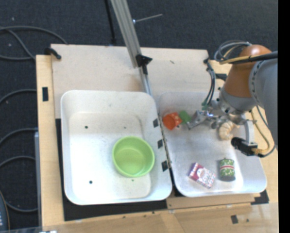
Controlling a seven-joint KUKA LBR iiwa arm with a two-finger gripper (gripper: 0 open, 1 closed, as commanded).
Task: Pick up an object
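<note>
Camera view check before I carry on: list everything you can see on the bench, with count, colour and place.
Bins: two, white, side by side on the bench.
Bowl: one, green, left bin, near its front right.
Orange object: one, orange-red, right bin, by its left wall.
Small green object: one, beside the orange one.
Box: one, red and white, right bin front.
Can: one, green, right of the box.
Beige object: one, below the wrist.
Arm: one, grey with orange band, over the right bin.
Tool: one, near the small green object.

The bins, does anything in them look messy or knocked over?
Nothing looks spilled or broken. The green bowl sits upright in the left bin. In the right bin, the small patterned box lies at a slant, which seems ordinary for loose items.
</note>
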